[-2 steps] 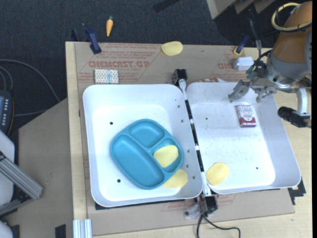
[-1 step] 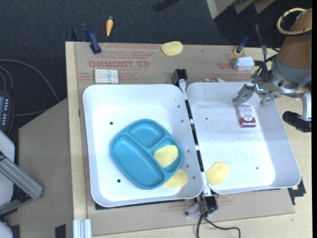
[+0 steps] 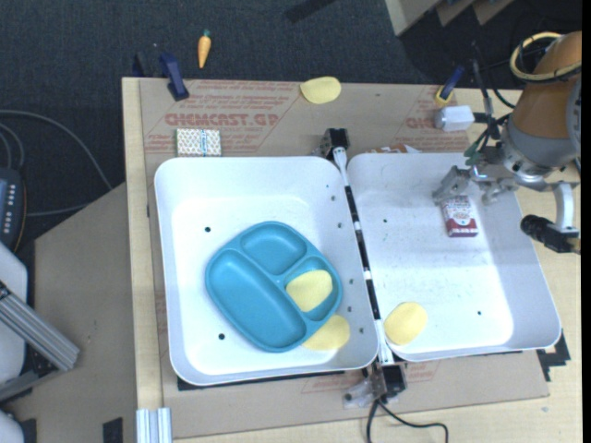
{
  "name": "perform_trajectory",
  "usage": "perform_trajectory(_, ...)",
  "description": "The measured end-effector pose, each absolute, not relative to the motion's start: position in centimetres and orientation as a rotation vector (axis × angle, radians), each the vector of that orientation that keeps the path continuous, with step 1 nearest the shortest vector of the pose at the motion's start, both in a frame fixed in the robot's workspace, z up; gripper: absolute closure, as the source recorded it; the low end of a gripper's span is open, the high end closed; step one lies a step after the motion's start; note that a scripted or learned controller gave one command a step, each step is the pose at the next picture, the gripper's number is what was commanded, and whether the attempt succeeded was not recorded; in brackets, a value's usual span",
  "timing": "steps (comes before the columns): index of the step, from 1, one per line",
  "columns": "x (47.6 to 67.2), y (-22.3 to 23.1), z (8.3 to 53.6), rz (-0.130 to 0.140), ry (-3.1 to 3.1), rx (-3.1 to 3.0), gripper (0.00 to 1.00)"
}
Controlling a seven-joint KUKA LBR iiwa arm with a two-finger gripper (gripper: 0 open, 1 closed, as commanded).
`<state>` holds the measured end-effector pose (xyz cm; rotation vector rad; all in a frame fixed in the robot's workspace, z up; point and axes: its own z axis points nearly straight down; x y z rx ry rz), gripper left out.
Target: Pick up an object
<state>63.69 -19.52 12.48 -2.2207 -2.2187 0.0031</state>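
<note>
In the upper right of the frame, inside the right bin (image 3: 517, 330), a small red-and-white packet (image 3: 461, 218) is seen lying just below the gripper (image 3: 459, 183), its long axis running up-down; the jaw state cannot be told.

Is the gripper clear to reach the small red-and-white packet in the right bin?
Probably yes. The gripper hangs at the far end of the right white bin, right by the red-and-white packet. Nothing lies on or against the packet.
</note>
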Motion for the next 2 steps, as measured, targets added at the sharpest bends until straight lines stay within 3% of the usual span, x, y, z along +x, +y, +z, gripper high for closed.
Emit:
perform_trajectory(1, 62.2, -19.7, 8.4, 0.001, -2.22, -2.221, 0.0)
perform_trajectory(2, 62.3, -19.7, 9.5, -0.002, -2.222, -2.223, 1.0)
